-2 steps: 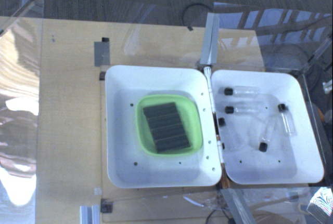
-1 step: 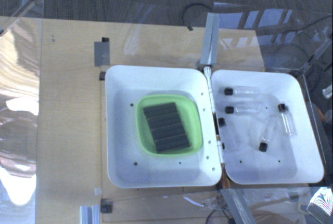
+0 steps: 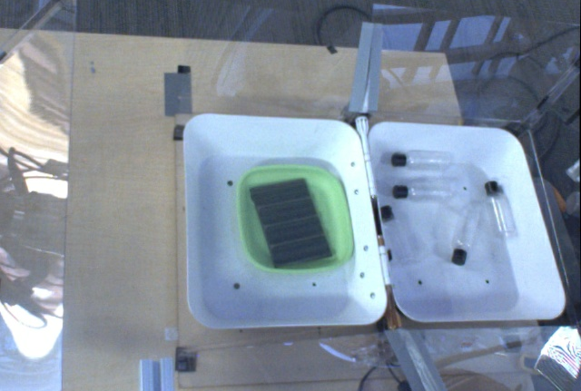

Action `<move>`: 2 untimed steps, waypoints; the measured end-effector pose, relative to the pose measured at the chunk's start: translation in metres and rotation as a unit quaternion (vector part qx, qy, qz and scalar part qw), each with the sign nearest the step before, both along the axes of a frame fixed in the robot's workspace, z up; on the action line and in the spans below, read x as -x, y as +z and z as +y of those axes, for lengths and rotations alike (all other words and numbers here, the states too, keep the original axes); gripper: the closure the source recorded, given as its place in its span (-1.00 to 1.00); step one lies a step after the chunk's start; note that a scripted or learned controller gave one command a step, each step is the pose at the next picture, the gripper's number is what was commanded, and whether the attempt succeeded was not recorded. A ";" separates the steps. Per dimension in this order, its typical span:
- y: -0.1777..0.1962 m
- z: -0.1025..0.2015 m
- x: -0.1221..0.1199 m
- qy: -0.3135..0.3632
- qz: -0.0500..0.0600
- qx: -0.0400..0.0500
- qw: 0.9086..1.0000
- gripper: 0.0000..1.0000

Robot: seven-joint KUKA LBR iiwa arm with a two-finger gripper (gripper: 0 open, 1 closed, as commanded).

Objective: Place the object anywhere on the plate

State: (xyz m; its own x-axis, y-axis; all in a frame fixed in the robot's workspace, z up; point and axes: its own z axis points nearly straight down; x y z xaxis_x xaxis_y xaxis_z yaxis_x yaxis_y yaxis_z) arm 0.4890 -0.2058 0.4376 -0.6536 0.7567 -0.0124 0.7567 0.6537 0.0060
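With the state of the jaws impossible to tell, the dark ridged block (image 3: 290, 223) lies centred on the green plate (image 3: 248, 239) in the left bin (image 3: 209, 289); a renewed grasp could drag it over the plate's shallow rim.

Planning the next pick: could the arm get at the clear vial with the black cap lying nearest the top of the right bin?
Probably yes. The vial lies apart from the other vials in the open right bin, with nothing over it.
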 end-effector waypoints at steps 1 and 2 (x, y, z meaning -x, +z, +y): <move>0.000 0.000 0.000 0.165 0.001 0.002 0.986 -1.00; 0.000 0.000 0.000 0.303 0.001 0.003 0.953 -1.00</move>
State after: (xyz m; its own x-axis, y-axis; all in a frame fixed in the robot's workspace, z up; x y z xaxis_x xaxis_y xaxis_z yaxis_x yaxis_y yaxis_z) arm 0.4890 -0.2056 0.4377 -0.9707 0.2400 -0.0138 0.2400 0.9708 -0.0009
